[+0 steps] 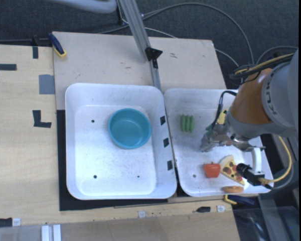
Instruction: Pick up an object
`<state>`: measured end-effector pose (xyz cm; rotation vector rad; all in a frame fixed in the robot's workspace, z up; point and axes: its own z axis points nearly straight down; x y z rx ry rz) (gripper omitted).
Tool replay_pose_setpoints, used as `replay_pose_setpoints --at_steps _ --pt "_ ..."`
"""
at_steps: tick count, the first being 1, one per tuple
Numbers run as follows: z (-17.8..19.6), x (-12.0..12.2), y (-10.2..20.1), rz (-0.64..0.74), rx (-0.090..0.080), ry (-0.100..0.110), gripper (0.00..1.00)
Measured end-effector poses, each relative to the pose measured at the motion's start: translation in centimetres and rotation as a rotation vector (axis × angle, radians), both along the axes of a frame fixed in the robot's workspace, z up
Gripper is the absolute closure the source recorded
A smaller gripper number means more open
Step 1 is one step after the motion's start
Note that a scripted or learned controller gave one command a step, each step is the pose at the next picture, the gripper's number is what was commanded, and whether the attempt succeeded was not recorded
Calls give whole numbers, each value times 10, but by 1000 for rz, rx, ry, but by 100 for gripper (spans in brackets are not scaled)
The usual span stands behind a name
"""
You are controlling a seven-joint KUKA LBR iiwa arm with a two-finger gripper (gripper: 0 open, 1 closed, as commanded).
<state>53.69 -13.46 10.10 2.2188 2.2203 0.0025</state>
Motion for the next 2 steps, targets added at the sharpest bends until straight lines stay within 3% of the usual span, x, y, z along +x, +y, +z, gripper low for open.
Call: replay_pose_setpoints --at_steps 1,2 --pt "52 10 4 0 0 0 100" --pt "111 5 1 0 0 -1 100"
